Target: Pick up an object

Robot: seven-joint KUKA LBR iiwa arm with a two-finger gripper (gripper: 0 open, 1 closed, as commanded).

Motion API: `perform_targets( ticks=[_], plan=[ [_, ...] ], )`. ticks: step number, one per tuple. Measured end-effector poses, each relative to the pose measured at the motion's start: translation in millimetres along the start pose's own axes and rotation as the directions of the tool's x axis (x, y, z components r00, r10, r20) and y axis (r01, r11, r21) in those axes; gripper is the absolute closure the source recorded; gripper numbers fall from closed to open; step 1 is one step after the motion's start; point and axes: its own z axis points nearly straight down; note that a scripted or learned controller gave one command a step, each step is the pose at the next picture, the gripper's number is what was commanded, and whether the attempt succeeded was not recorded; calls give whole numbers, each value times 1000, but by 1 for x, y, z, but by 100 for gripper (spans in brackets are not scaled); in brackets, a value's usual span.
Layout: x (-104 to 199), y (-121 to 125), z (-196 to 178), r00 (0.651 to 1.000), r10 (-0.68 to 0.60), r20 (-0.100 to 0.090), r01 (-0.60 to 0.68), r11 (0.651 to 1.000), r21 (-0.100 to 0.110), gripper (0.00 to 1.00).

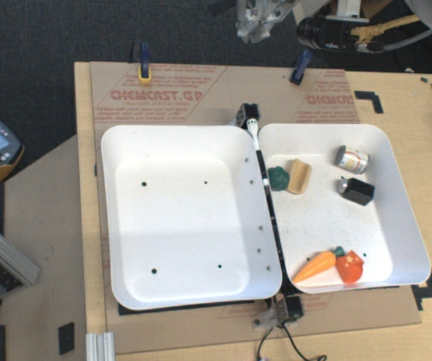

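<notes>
Nothing picked yet: orange plastic carrot (315,266), red toy (349,268), tan block (299,177) all lying in right white bin (403,201); gripper (259,22) far above, finger state unclear.

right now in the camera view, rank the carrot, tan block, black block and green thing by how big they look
1. carrot, clearly the longest
2. tan block
3. black block and green thing: too alike to rank

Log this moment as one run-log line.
gripper: raised beyond bins | right bin: toy carrot, tomato, can | nothing picked
</notes>
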Motion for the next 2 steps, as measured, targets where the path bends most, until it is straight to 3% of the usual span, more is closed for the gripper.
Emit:
perform_targets(
  ticks=[1,2],
  plan=[
    [44,2,7,1000,1,0,-1,1000,2,100],
    [80,-2,-15,1000,2,-1,-2,1000,-1,100]
  ],
)
